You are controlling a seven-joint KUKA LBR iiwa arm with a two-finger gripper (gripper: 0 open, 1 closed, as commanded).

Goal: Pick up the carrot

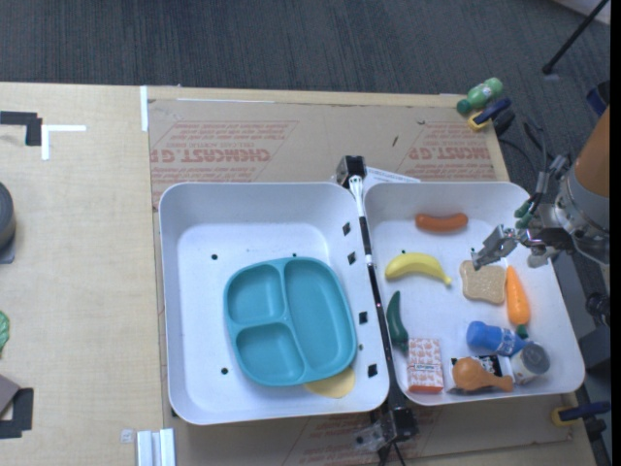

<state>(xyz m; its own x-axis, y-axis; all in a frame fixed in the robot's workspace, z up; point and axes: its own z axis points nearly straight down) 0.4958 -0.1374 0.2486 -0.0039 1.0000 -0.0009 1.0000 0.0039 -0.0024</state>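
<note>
The carrot (517,297) is orange and short. It lies lengthwise near the right wall of the right bin (456,198), just right of a bread slice (483,282). My gripper (509,249) hangs over that bin's right side, just above the carrot's upper end and the bread's top edge. Its fingers stand open with nothing between them. The carrot lies untouched on the bin floor.
In the right bin are also a sausage (441,222), a banana (419,266), a green pepper (397,320), a small carton (424,364), a blue bottle (495,338), a drumstick (475,375) and a can (532,359). The left bin (194,260) holds a teal divided plate (289,318).
</note>
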